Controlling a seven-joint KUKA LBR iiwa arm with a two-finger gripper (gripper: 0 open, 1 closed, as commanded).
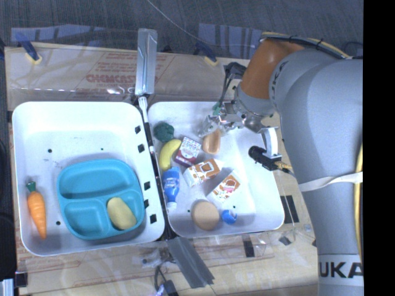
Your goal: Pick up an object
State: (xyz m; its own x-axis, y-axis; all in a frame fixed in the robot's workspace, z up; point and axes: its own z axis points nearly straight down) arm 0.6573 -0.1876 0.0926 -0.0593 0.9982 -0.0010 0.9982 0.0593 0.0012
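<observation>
Arm: nearest, reaching from right.
Tool: over right bin, far edge; grip state unclear.
Roll: just below tool, long axis upright in view.

The bulky grey arm has an orange wrist band and white "UKA" lettering.

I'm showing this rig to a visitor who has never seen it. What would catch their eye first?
Probably the big grey arm with its orange band, reaching in from the right over the right bin and its heap of small toy foods. Next, the bright blue tray in the left bin, holding a yellow potato, with a carrot beside it.
</observation>
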